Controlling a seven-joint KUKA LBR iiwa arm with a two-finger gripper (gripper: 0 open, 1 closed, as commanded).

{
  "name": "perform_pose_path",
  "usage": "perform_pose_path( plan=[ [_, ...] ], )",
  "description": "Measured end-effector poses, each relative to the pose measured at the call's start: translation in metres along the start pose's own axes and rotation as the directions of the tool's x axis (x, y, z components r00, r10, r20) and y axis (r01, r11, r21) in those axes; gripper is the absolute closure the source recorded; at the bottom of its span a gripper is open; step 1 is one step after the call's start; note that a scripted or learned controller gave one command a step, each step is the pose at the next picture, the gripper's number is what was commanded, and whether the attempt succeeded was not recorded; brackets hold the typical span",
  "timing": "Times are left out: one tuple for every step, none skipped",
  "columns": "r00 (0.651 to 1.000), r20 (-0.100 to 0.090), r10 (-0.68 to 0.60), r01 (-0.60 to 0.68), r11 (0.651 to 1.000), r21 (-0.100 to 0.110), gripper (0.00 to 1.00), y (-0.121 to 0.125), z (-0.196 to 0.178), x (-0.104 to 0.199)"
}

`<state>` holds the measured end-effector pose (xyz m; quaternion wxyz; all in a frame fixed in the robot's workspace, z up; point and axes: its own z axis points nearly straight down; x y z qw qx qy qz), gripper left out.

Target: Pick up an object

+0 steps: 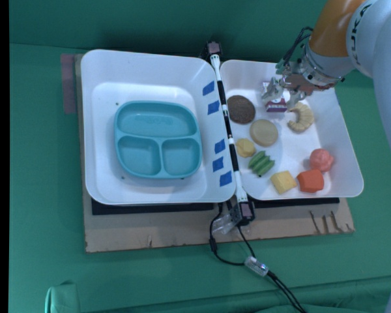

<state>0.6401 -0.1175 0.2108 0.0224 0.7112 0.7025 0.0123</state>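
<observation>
While hovering low at the right bin's [352, 175] far end, end effector [283, 96] sits directly over a small red-and-white item [277, 105], fingers spread either side, nothing visibly clamped. Likely target: straight below. Curled croissant piece [301, 117] just beside, toward the arm side, long axis slanting; brown patty [241, 109] on the opposite side; tan disc [264, 132] nearer camera. Tight neighbours, croissant the main snag risk.
</observation>
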Motion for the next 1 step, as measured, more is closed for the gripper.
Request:
perform_pose_path(
  plan=[
    [1.0, -0.011, -0.008, 0.009, 0.999, 0.036, 1.0, -0.0171, -0.1068, 0.0264]
  ],
)
